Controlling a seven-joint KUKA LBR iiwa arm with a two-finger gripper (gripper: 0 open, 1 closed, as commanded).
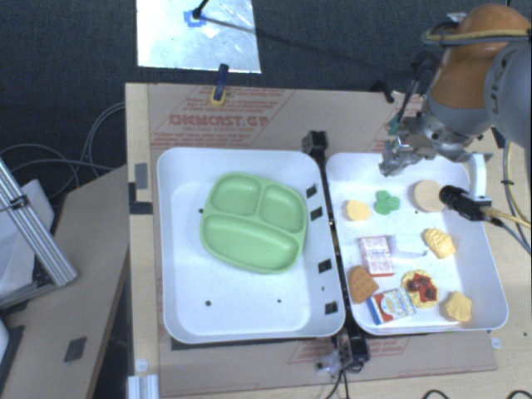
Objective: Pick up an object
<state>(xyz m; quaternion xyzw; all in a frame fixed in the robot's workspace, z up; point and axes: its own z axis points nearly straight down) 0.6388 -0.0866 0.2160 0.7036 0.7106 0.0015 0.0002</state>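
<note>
Green knobbly toy [385, 203] (broccoli, perhaps)

small toy food pieces [375, 256] scattered flat across right bin [490, 302]: green, yellow, tan, red-white.

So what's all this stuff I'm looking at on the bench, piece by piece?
Bins: 2, white, side by side; left bin, right bin.
Divided plate: 1, green, in left bin.
Broccoli toy: 1, green, right bin, upper part.
Round cracker: 1, tan, right of the broccoli.
Yellow food pieces: 3, right bin.
Pizza toy: 1, red-topped, lower right bin.
Small packet: 1, red and white, right bin centre.
Arm: 1, grey and orange, over the right bin's top edge.
Gripper: 1, metal, above the broccoli.
</note>
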